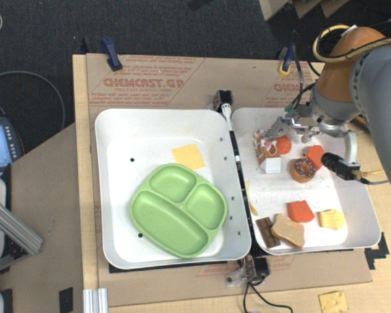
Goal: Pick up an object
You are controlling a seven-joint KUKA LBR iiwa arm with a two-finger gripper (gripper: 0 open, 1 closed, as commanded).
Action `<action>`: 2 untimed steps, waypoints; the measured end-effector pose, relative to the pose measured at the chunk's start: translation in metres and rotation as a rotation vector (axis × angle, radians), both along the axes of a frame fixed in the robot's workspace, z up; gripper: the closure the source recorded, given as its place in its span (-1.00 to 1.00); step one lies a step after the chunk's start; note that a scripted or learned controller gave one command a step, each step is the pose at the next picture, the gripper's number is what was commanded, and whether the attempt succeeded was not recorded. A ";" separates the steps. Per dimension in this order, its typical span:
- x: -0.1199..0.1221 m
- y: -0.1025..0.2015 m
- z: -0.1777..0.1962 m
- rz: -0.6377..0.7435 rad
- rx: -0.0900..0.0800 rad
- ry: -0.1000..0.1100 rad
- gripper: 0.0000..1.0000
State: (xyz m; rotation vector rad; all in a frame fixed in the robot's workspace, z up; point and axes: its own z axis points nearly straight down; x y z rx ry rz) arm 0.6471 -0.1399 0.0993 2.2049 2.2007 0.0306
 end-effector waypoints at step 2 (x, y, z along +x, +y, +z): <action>-0.093 0.008 0.000 -0.004 -0.004 -0.008 -1.00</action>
